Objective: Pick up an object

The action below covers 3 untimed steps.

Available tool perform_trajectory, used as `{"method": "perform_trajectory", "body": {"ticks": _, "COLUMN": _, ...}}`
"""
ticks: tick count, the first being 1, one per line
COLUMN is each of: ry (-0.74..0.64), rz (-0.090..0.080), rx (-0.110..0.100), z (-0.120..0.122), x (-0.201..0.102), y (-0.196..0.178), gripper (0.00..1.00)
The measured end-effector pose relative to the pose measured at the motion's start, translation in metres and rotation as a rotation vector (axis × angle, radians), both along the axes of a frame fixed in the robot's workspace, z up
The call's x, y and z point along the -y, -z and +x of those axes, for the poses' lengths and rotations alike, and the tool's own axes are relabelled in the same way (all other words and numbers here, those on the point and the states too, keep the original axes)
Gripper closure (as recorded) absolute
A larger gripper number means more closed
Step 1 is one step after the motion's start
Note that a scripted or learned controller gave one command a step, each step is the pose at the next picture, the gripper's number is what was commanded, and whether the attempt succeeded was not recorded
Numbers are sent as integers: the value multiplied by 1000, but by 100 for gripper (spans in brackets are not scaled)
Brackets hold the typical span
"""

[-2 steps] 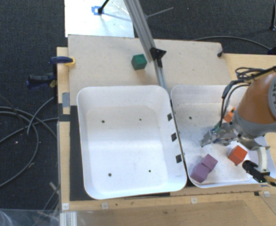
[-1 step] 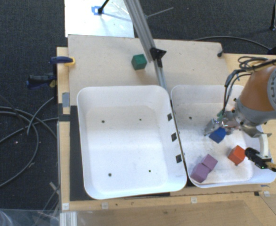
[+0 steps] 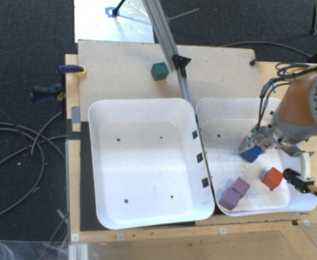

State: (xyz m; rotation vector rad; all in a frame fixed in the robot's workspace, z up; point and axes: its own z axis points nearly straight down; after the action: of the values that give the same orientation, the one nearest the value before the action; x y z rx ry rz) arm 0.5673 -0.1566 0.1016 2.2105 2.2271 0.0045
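In the right bin (image 3: 223, 124), a blue block (image 3: 250, 155) lies near the middle. My gripper (image 3: 251, 144) is low over it, right at the block's upper edge, and the wrist hides how it stands on the block. An orange block (image 3: 272, 178) sits to the lower right of the blue one. Two purple blocks (image 3: 240, 187) (image 3: 230, 199) lie touching each other near the bin's front wall.
The left bin (image 3: 101, 118) stands beside the right one, sharing a divider edge. A green block (image 3: 159, 71) rests on the bench behind the bins, next to a slanted metal pole (image 3: 164, 31). Cables hang by the arm at the right.
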Motion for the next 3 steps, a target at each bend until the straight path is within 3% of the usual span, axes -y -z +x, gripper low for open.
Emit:
{"method": "perform_trajectory", "body": {"ticks": 1, "ry": -5, "rz": 4, "rx": -3, "z": 14, "x": -70, "y": 6, "gripper": 100}}
{"method": "perform_trajectory", "body": {"ticks": 2, "ry": -2, "rz": 3, "rx": 0, "z": -37, "x": -120, "y": -93, "gripper": 100}}
{"method": "perform_trajectory", "body": {"ticks": 3, "ry": -1, "rz": 2, "rx": -5, "z": -44, "x": -144, "y": -88, "gripper": 100}}
